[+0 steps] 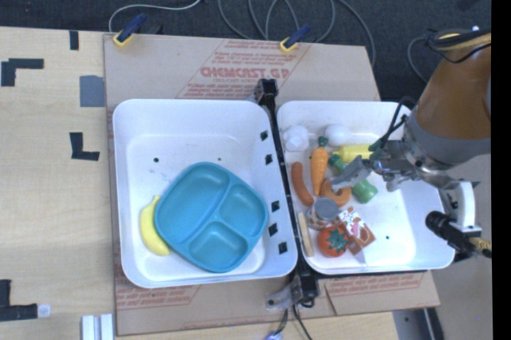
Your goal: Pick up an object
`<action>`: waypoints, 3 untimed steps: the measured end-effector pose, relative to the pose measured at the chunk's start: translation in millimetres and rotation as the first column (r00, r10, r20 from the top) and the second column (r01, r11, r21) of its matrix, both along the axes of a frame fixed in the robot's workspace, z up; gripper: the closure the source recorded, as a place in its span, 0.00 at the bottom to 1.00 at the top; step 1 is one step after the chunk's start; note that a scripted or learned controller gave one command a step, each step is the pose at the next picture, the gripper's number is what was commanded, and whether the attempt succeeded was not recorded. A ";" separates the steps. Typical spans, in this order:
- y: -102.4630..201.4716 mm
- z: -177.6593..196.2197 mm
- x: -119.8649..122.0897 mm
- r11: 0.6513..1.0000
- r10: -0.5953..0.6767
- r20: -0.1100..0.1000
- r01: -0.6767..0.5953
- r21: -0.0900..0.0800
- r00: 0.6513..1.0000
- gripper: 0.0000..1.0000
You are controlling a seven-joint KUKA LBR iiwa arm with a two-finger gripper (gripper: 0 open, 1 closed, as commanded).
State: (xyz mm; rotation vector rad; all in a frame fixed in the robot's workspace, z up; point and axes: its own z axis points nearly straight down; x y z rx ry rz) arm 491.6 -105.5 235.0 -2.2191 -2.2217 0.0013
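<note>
Table [48,195]: pale wood with a cardboard sheet on it, two shallow white bins side by side on the sheet
Left bin [132,119]: holds a blue divided plate [211,216] lying flat, with a yellow banana [152,231] tucked partly under its left edge
Right bin [399,251]: holds a heap of small toy foods crowded toward its left half
Arm: grey with an orange band, reaching in from the right over the right bin
Claw [357,171]: low over the heap beside a green piece [365,190]; whether it is apart or together cannot be told
Likely targets: an orange carrot [319,168], a reddish sausage [301,183] and a red tomato [331,241], all lying in the right bin
Handling: these look like light, stiff, smooth plastic, apt to slip; the carrot is best pinched across its narrow middle
</note>
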 end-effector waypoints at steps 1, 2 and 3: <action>-1.3 -152.8 54.0 1.000 0.001 0.007 -0.001 -0.001 1.000 0.00; -2.1 -138.7 52.8 1.000 0.000 0.008 0.000 -0.003 1.000 1.00; 72.3 -49.6 67.9 1.000 0.001 0.001 -0.001 -0.001 1.000 1.00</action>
